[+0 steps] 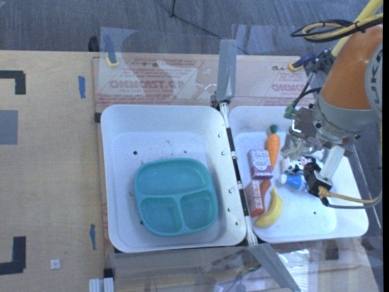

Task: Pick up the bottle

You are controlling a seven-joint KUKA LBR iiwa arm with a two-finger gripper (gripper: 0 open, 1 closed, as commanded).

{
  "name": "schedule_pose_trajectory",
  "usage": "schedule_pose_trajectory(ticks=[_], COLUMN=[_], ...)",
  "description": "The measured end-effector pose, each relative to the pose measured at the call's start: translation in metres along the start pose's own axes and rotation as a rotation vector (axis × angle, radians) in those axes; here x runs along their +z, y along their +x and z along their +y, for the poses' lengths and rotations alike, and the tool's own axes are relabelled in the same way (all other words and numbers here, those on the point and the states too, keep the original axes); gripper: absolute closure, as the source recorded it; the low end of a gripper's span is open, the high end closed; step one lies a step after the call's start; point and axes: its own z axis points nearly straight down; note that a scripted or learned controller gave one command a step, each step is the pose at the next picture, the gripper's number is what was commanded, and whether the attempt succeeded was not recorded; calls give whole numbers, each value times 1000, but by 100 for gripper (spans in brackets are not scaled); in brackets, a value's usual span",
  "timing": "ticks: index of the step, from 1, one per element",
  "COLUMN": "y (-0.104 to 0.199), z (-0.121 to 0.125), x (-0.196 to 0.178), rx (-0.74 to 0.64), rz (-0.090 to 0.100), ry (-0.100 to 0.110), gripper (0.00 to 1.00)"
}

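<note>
Approach step, by the look of it: gripper [296, 162] low in right bin [346, 224], grip state impossible to tell; bottle [293, 180] lying just below it, banana [271, 208] further left. Next: descend squarely, then clamp

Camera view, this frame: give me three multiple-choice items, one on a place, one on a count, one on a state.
1. Where does the teal divided tray lie?
A. left bin
B. right bin
C. on the bench beside the bins

2. How many compartments does the tray have?
A. two
B. three
C. five

3. How does the toy carrot lie?
A. flat in the right bin, green top towards the far wall
B. standing upright on the tray
C. hanging over the bin's rim

Answers:
1 A: the teal divided tray sits on the floor of the left bin.
2 B: two dividers split it three ways.
3 A: the toy carrot lies flat in the right bin.
</note>
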Motion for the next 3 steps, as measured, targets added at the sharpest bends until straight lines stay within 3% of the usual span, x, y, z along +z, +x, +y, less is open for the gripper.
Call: schedule_pose_trajectory(ticks=[1,2,3], y=[-43,-40,-40], z=[-2,-2,-2], x=[-134,-144,-144], rx=[102,97,97], rz=[0,-2,-1], ry=[0,0,1], gripper=[100,100,0])
